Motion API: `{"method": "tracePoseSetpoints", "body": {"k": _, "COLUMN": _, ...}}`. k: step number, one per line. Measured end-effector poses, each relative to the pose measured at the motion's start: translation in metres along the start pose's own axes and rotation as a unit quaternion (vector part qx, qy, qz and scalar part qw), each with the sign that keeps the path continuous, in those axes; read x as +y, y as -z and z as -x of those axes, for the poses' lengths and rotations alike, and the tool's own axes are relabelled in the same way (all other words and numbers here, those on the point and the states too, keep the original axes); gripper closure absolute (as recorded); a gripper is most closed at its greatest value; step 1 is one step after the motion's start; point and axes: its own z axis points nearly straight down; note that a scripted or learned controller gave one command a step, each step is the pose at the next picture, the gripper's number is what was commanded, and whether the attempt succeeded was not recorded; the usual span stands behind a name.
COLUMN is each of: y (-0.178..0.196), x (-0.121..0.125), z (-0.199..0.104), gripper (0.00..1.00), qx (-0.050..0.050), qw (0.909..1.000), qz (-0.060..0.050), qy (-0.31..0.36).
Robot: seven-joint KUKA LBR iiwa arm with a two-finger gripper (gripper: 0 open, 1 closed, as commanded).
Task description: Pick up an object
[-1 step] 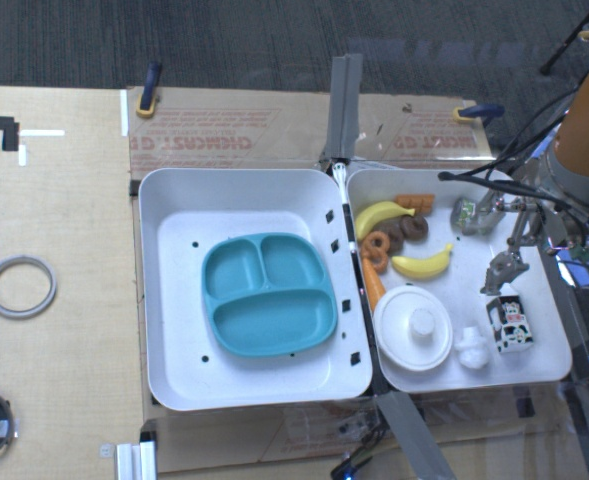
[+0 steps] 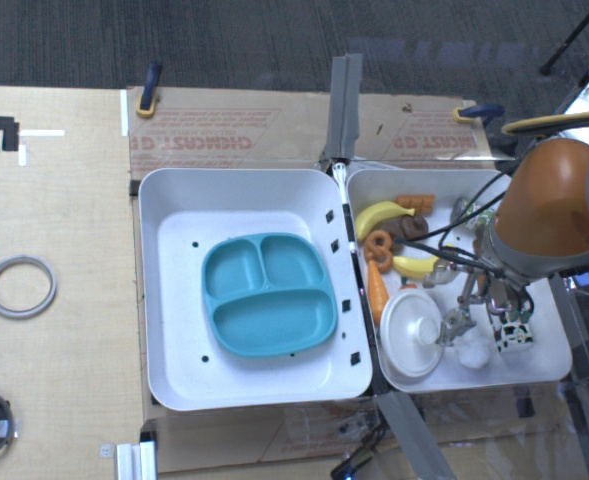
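Camera view, right bin (image 2: 549, 368): we list a white bowl (image 2: 412, 333) at the near left of this bin, and the gripper (image 2: 461, 324) low at the bowl's right rim. We cannot tell whether its fingers are apart or together, and we see nothing held between them. Just left of the bowl we record an orange carrot (image 2: 376, 290) lying along the bin's left wall. Farther back we note a yellow banana (image 2: 381, 215), a brown doughnut (image 2: 379, 242) just near of it, a dark brown item (image 2: 412, 227) and a small orange item (image 2: 418, 204) at the far side. A second yellow piece (image 2: 414, 265) lies between the doughnut and the bowl. The arm (image 2: 546, 208), with its orange band, covers the bin's right part. In the left bin (image 2: 164, 298) we enter one blue divided plate (image 2: 270, 294), at centre. On the bench (image 2: 54, 368) well to the left we note a grey tape ring (image 2: 19, 286).
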Motion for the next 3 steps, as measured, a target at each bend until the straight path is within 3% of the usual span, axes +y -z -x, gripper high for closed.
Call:
{"method": "tracePoseSetpoints", "body": {"k": 1, "y": -0.002, "x": 0.031, "z": 0.052, "gripper": 0.00, "qx": -0.007, "qw": 0.9962, "qz": -0.004, "qy": 0.087}}
{"method": "tracePoseSetpoints", "body": {"k": 2, "y": -0.005, "x": 0.038, "z": 0.102, "gripper": 0.00, "qx": -0.002, "qw": 0.9987, "qz": -0.001, "qy": 0.051}}
{"method": "tracePoseSetpoints", "body": {"k": 3, "y": 0.006, "x": 0.038, "z": 0.105, "gripper": 1.00, "qx": -0.006, "qw": 0.9986, "qz": -0.001, "qy": 0.052}}
